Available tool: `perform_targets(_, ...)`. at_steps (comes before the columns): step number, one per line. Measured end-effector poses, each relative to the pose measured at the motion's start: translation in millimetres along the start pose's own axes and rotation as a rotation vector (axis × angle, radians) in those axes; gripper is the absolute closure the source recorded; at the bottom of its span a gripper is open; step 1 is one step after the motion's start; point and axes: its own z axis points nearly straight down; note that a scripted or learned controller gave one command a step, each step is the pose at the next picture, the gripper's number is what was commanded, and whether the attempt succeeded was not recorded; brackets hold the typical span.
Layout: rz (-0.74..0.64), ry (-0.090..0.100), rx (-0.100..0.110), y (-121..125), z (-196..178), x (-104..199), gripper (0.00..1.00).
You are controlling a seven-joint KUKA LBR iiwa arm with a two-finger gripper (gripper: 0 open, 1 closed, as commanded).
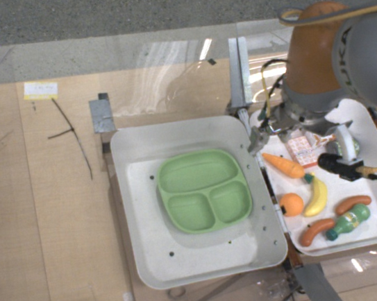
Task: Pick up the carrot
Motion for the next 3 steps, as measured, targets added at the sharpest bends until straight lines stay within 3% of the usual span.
perform_targets(1, -0.249, 0.000, 0.002, -60.5, 0.6, -59.1, 0.00)
perform_targets(2, -0.284, 0.001, 0.002, -40.7, 71.3, -112.8, 0.00)
perform_targets(3, -0.279, -0.011, -0.014, -36.6, 90.7, -110.5, 0.00)
